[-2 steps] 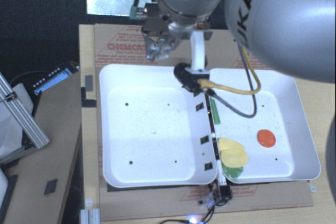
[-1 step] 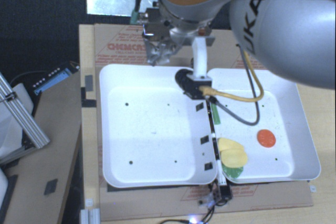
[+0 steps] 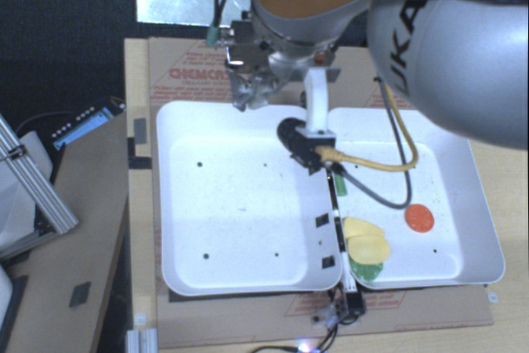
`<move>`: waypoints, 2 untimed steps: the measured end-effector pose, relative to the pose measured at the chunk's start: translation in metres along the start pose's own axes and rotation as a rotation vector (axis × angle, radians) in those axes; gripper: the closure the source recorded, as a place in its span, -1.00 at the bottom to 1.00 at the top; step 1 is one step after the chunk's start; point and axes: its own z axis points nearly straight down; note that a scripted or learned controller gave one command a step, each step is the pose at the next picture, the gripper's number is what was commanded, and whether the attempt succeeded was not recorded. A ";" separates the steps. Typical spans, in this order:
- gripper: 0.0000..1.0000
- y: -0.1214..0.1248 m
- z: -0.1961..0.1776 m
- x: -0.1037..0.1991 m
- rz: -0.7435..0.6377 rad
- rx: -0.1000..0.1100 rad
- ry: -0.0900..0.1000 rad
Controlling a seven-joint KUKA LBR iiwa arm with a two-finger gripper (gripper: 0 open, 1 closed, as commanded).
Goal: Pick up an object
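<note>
1. Orange disc (image 3: 419, 218) lies flat in the right bin (image 3: 463, 178), toward its right half, well apart from my tool (image 3: 252, 87).
2. Yellow pieces (image 3: 366, 240) sit near the right bin's front left corner, overlapping a green piece (image 3: 368, 271) just in front of them.
3. My tool hangs over the back rim of the left bin (image 3: 240, 202); I cannot tell its grip state, and nothing shows in it.
4. A yellow cable (image 3: 372, 164) and a grey cable (image 3: 376, 196) loop over the right bin.
5. Both bins rest on the cardboard-covered tabletop (image 3: 190, 70).

Smooth white plastic bins (image 3: 240, 260) sit on matt cardboard (image 3: 190, 62).
</note>
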 end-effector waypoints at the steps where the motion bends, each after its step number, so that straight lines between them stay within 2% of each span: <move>1: 1.00 -0.014 -0.009 0.001 -0.001 -0.001 0.001; 2: 1.00 -0.026 -0.018 0.001 -0.001 -0.002 0.001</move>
